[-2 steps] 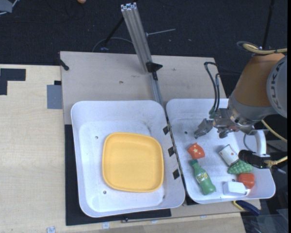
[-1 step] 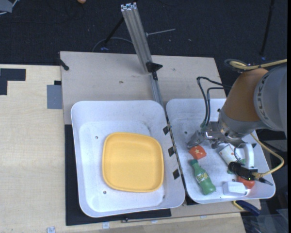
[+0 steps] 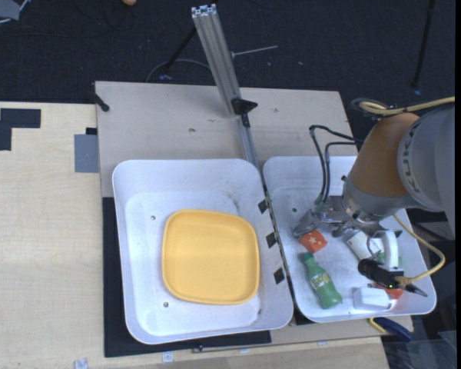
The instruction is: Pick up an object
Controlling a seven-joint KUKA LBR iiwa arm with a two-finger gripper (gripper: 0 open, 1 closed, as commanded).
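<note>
Gripper [image 3: 310, 227]: we cannot tell its finger state; poised just above red block [image 3: 313, 241], presumably targeting it.

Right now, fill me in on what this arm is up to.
The arm is reaching into the right bin, its pincer low beside a small red block. Nothing is visibly gripped. A green bottle lies just below the block. The left bin holds a yellow plate.
</note>
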